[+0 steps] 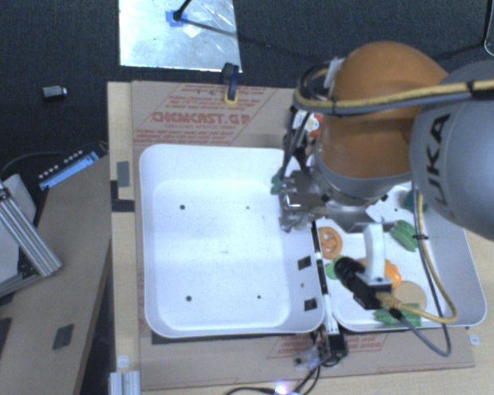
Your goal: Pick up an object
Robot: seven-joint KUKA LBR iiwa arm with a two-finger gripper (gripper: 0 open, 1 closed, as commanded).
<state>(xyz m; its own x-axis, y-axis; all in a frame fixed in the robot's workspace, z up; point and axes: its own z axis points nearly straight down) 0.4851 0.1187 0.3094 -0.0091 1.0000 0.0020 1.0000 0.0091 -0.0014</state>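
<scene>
- Orange disc (329, 241): nearest candidate for the pick. It lies flat in the right bin (471, 296), close to that bin's left wall. All places below are given from this disc.
- Left bin (222, 245): wholly left of the disc, beyond the wall between the bins.
- Gripper (291, 208): up and left of the disc, near it but apart, over the left bin's right rim. Wide or narrow: cannot tell, as the wrist hides the tip. Nothing is seen held.
- Judgement: the move needs a short shift right and toward the camera, across the wall, then a descent. The disc looks round, so no long axis sets the wrist angle.
- Orange piece (390, 270): right of the disc, slightly lower.
- Green piece (403, 234): right of the disc, level with it.
- Tan round piece (409, 295): right of and below the disc.
- Risk, as judged: the bin wall just beside the disc crowds one side of the grasp.
</scene>
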